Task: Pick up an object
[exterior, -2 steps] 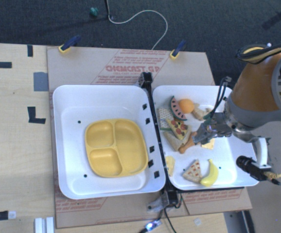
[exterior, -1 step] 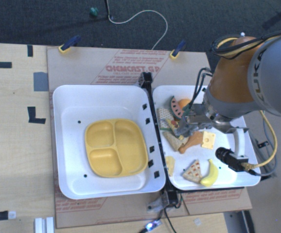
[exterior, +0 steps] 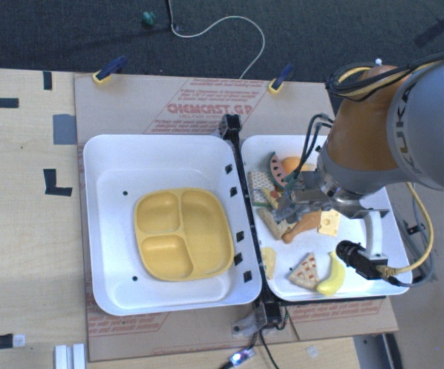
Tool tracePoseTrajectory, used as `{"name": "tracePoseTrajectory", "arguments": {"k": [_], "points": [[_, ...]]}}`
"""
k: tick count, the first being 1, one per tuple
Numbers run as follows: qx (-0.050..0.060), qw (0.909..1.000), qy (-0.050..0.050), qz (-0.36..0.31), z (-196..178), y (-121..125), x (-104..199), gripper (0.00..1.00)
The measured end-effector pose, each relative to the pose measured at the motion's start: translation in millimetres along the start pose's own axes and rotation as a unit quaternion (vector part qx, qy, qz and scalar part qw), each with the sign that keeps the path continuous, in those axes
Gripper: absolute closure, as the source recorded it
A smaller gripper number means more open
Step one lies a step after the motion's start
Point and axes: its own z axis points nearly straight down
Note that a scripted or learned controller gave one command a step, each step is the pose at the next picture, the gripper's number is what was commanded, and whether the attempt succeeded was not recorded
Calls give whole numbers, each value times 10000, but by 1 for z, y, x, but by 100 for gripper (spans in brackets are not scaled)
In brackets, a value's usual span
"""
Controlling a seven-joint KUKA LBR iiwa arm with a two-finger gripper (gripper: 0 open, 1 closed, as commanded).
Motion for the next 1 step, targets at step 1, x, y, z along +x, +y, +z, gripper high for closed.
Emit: {"name": "tracePoseTrajectory", "arguments": {"k": [1], "points": [[3, 10000, -3, 4, 16, 6, 5, 100]]}}
